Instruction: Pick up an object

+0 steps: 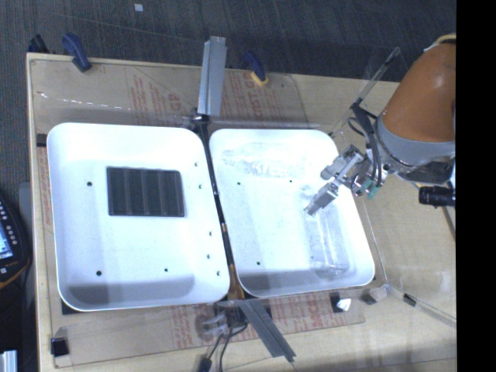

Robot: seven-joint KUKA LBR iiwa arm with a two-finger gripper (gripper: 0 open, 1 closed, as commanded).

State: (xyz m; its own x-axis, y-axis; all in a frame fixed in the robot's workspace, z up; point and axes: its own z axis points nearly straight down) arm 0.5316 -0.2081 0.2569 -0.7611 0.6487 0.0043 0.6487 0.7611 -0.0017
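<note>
A dark grey ribbed rectangular slab [146, 191] lies flat in the left white bin [70, 149], toward its upper middle. In the right white bin [232, 208] a clear, see-through object [330, 244] lies near the right wall; it is hard to make out. My gripper [318, 190] hangs over the right side of that bin, just above the clear object. Its two fingers [319, 201] are spread apart and point left and down, with nothing between them. The grey arm with its orange band [422, 91] reaches in from the right.
A grey metal post [212, 76] stands behind the seam between the bins. Blue clamps [77, 54] [256, 67] sit on the bench's far edge. A metal bracket [260, 330] lies at the front. A black device [9, 239] sits at the left edge.
</note>
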